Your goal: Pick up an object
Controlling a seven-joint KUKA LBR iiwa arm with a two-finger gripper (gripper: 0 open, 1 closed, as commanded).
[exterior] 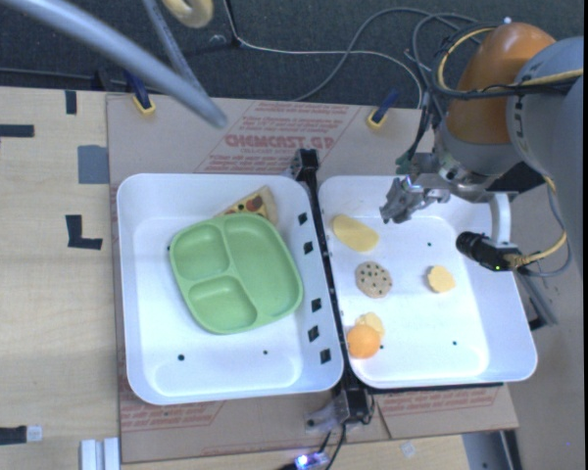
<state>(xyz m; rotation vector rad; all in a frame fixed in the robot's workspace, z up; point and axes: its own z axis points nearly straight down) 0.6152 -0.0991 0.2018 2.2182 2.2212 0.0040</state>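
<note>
Camera view — tool (400, 207) (finger gap unclear, cannot tell) | pale yellow piece (355, 233) just beside it, lower-left — apart

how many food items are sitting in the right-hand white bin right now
4: a pale yellow oval piece near the back left, a brown speckled cookie mid-left, a small yellow chunk mid-right, and an orange round fruit front left. The gripper could hide more.

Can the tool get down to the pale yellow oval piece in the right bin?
Probably yes: the tool hangs just right of the pale yellow oval piece, and nothing lies over it or crowds it.
</note>
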